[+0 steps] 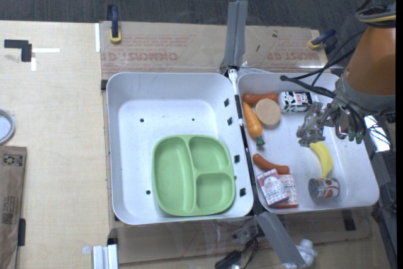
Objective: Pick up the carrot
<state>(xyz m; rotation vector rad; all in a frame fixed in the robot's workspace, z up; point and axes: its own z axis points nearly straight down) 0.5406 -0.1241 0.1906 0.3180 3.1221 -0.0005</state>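
Carrot (252, 121) is lying in the right bin (359, 198) against its left wall, tip pointing toward the near side, touching a tan disc (267, 113) and sitting just below a sausage (259, 98). It is looking like a light, stiff, smooth toy, likely slippery and prone to rolling, so the thick middle, pinched across its width, is seeming the best hold. Gripper (313, 129) is hovering well apart, beside the banana (323, 157); jaw state I cannot tell.
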